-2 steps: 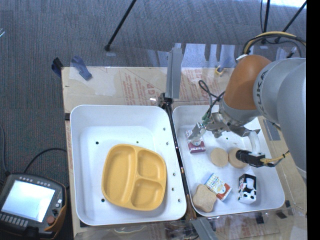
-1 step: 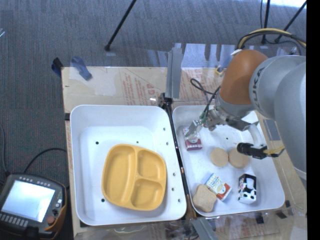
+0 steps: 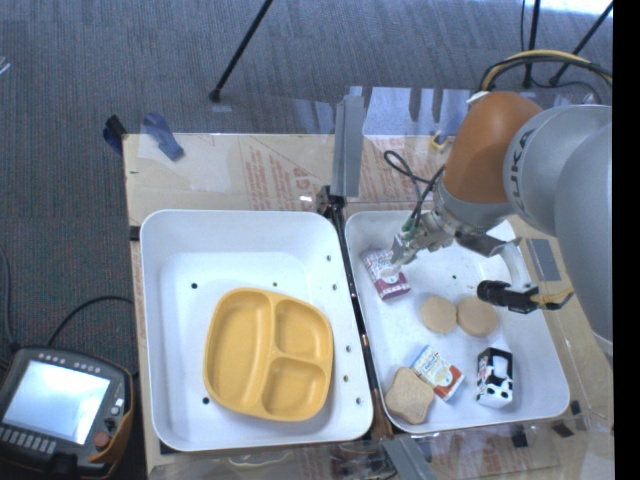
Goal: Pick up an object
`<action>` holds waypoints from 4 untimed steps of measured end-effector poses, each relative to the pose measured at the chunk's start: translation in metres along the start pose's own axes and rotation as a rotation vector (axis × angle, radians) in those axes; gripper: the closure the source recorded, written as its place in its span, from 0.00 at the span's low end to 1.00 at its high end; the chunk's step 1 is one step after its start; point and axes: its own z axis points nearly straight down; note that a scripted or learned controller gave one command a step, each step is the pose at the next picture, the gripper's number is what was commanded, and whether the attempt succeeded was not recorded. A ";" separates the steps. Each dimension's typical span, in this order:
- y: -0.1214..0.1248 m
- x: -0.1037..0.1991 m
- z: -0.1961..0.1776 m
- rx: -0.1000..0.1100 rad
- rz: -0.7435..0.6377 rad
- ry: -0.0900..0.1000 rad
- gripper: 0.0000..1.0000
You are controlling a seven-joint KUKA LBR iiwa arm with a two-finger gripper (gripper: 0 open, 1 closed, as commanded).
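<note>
Gripper [image 3: 404, 247]: low over the far left part of the right bin [image 3: 545, 363], its tip just above a red-and-white packet [image 3: 386, 274]. We cannot tell whether it is open or closed, nor whether it touches the packet.

Red-and-white packet: lying flat on the bin floor beside the left wall, tilted a little.

We list two round biscuits to the right of the packet and nearer to us, the left biscuit [image 3: 438, 314] and the right biscuit [image 3: 477, 317], side by side and touching or nearly so.

Near edge of the same bin, left to right: a slice of bread [image 3: 409, 396], a small yellow-and-green carton [image 3: 438, 371] just beside it, and a black-and-white carton [image 3: 494, 377], set apart from both.

Left bin [image 3: 160, 268]: we note one yellow divided plate [image 3: 268, 353] with three compartments.

Worktop [image 3: 230, 173]: a scrap of blue tape [image 3: 160, 135] at its far left corner.

Floor, near left: a handheld screen unit [image 3: 62, 404] with a cable.
</note>
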 end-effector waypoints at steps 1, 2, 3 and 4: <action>0.000 0.000 0.001 0.001 0.001 0.000 0.00; -0.041 0.005 0.021 0.022 -0.003 0.005 0.00; -0.010 -0.022 0.020 0.018 0.157 0.002 0.00; -0.010 -0.021 0.011 0.019 0.156 0.003 1.00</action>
